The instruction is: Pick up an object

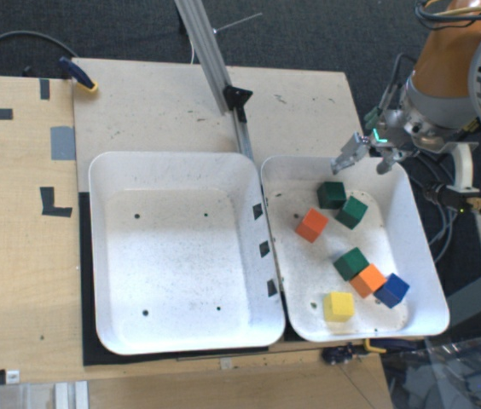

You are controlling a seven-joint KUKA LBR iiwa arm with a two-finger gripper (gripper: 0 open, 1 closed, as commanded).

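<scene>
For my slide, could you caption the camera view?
Gripper over right bin of seven coloured cubes.

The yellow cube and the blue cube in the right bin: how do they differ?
The yellow cube lies apart from the others, while the blue cube touches an orange cube. The yellow cube sits closer to the left bin; the blue is near the outer wall. Both are small cubes.

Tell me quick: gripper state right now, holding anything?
Gripper: jaws spread open, holding nothing, above the far rim of the right bin; the cubes lie loose on the bin floor.
</scene>
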